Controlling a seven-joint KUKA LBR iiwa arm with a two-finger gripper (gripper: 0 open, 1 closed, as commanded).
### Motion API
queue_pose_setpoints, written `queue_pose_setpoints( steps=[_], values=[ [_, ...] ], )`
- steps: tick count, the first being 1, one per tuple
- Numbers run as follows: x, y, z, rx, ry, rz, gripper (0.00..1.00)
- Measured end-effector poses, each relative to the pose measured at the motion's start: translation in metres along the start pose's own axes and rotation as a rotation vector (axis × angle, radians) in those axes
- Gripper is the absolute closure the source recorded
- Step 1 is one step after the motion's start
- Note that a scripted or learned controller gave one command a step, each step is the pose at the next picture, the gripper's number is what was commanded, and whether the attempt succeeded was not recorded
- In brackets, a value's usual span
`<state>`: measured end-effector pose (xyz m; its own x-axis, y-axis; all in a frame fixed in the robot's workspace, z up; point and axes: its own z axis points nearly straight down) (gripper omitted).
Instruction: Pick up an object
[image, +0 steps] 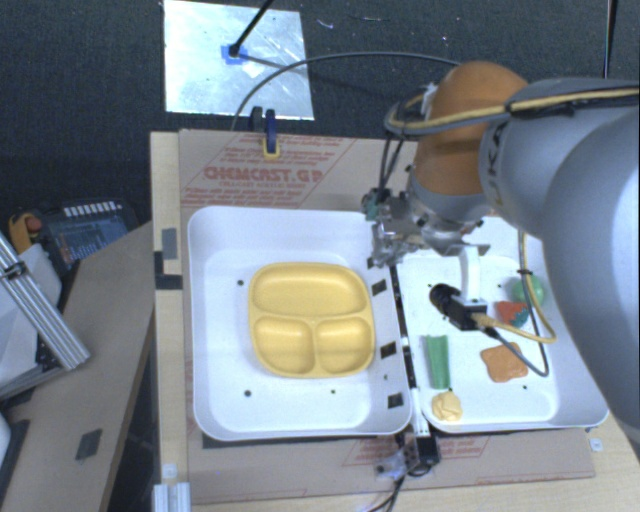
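Camera view looks down at a slant on two white bins set side by side on a cardboard sheet (265, 172) with red lettering. The arm (570, 190) reaches in from the right, with its orange band (465, 120) above the wrist. The gripper (385, 250) hangs over the wall where the two bins meet, toward their far end. I cannot tell whether it is open or closed, as its tip is small and lost against the white wall.

The left bin (215, 300) holds a yellow tray (305, 320) with three compartments. The tray lies flat near the middle of the bin, with its right edge close to the dividing wall. It sits to the near left of the gripper and apart from it.

The right bin (530, 405) holds the small things:
- A green strip (437, 360) lies lengthwise just right of the dividing wall, in the near half.
- A yellow lump (446, 405) sits just past the strip's near end, by the bin's near left corner.
- An orange piece (503, 362) lies right of the strip, near it but apart.
- A green ball (530, 288) and a red piece (512, 312) lie just beside each other farther back, at the arm's edge and partly hidden by it.

All of these lie apart from the gripper.

Beyond the bins, a foil sheet (235, 60) lies on dark cloth. A blue and yellow clamp (268, 130) grips the cardboard's far edge.
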<state>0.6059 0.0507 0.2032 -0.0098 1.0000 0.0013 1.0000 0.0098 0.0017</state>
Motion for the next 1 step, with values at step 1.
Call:
queue_pose_setpoints(
  steps=[1],
  values=[
    [0.0537,0.0089,0.0005,-0.001,0.0,0.0,1.0]
  ],
)
